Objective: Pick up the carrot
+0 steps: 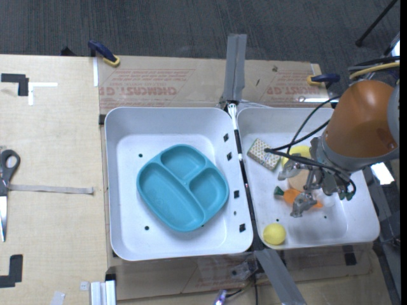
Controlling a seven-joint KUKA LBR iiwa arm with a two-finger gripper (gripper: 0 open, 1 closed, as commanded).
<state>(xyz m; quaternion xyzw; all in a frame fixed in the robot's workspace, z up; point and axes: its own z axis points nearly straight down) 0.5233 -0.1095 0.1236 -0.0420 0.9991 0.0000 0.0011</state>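
Gripper (304,203): low in the right bin (356,234), over the toys; you cannot tell from this view how it is set.
Carrot (290,196): orange with a green top, just to the camera-left of the gripper, seemingly touching it.
Neighbours: yellow ball (275,234) below-left of the gripper; speckled sponge block (263,154) above-left; a yellow piece (299,152) above.
Blue divided plate (183,187): well left, in the other bin.
Advice: centre yourself across the carrot's body, clear of the neighbours, then confirm the hold before lifting.

light: bright, even, overhead; shadows: soft; glare: mild on white bins (113,189); focus: slightly soft, perhaps compression
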